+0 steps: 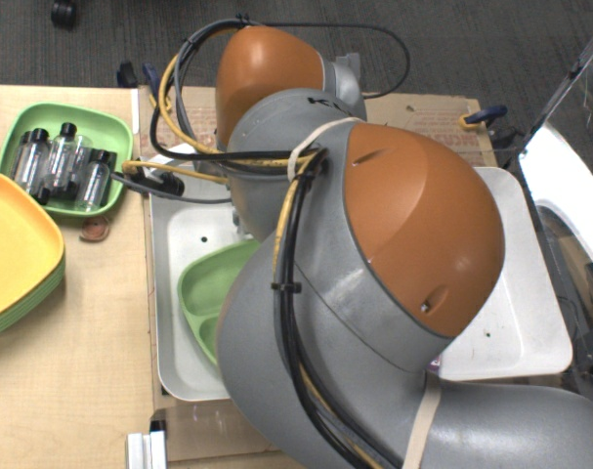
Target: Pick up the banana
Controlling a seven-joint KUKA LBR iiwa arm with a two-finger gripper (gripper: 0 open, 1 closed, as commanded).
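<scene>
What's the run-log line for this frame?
arm: over bins | left bin: green plate | banana: unseen | grasp: unconfirmed

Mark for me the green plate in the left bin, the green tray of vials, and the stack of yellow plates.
green plate (pixel 206 286), camera view, on its visible left rim beside the arm.
green tray (pixel 105 125), camera view, on its upper right rim.
yellow plates (pixel 18 247), camera view, on the top plate's face.

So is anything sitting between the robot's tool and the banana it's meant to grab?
I cannot tell. The arm covers most of the left bin, hiding whatever lies beneath it. A green dish peeks out from under the arm in that bin.
</scene>
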